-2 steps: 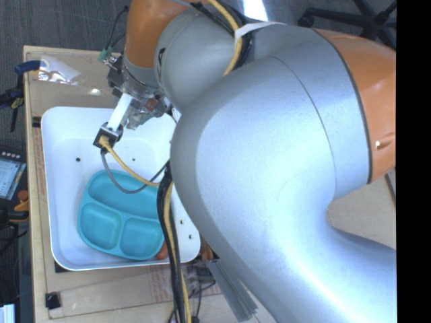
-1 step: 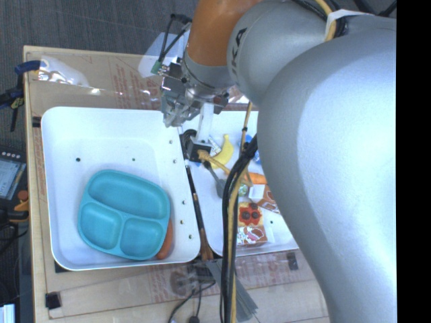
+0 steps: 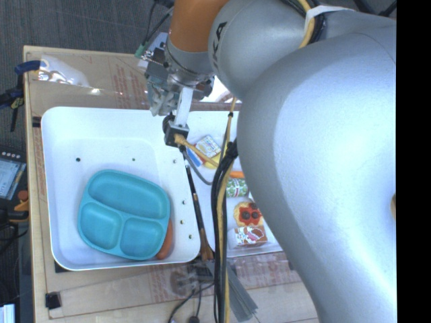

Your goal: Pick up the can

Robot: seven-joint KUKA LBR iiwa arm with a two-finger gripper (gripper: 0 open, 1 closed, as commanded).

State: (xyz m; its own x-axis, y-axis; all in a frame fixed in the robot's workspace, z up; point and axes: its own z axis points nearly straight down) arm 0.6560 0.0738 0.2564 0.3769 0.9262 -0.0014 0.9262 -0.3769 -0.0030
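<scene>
Camera view: the grey two-finger gripper (image 3: 163, 105) hovers over the far rim of the left shallow white bin (image 3: 60, 180); I cannot tell whether its grasp is released or clenched. What looks like the red-and-green labelled can (image 3: 249, 224) lies in the right white bin (image 3: 217, 123), well to the gripper's near right and partly under the grey arm (image 3: 323, 147).

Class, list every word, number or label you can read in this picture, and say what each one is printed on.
Grey arm: dark logo letters, partly hidden, perhaps "KA".
Bench board: faint red print, too blurred to read.
Printed packets: coloured print, too small to read.
</scene>
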